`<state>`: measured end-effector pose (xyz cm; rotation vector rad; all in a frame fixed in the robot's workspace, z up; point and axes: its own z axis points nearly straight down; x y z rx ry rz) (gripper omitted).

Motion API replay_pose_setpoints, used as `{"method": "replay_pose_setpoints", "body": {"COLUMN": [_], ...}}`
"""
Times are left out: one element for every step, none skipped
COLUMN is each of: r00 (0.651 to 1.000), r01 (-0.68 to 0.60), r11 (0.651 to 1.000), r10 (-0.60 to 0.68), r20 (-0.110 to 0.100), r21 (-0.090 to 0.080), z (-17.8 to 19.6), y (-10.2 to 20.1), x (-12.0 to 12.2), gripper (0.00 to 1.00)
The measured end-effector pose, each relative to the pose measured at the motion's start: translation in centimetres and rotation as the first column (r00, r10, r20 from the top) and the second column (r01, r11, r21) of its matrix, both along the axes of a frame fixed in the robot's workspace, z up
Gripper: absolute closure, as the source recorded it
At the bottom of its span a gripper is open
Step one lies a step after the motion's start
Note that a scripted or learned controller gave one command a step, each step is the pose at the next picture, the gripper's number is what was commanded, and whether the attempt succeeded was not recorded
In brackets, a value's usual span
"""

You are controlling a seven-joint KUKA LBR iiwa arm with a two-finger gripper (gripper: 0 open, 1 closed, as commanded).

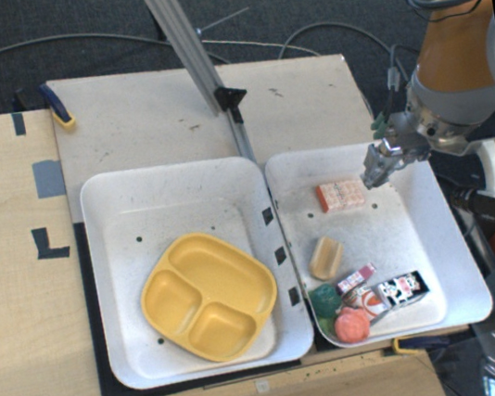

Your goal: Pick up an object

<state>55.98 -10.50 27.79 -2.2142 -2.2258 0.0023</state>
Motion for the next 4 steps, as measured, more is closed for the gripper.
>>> {"method": "replay_pose_setpoints", "body": {"r00": [1.000,1.000,1.000,1.000], "r01": [-0.001,-0.002,-0.001,-0.001], "r11": [1.000,1.000,1.000,1.000], "r10": [0.001,0.002,0.001,0.001], "r20": [0.000,0.002,0.001,0.002], "r21": [0.000,0.000,0.000,0.000], "z": [-1.8,-2.0,-2.4,-3.0], "y": [4.3,9.7,14.4,19.4], "x": [2.4,4.7,5.8,7.6], "gripper": [1.00,1.00,1.00,1.00]}}
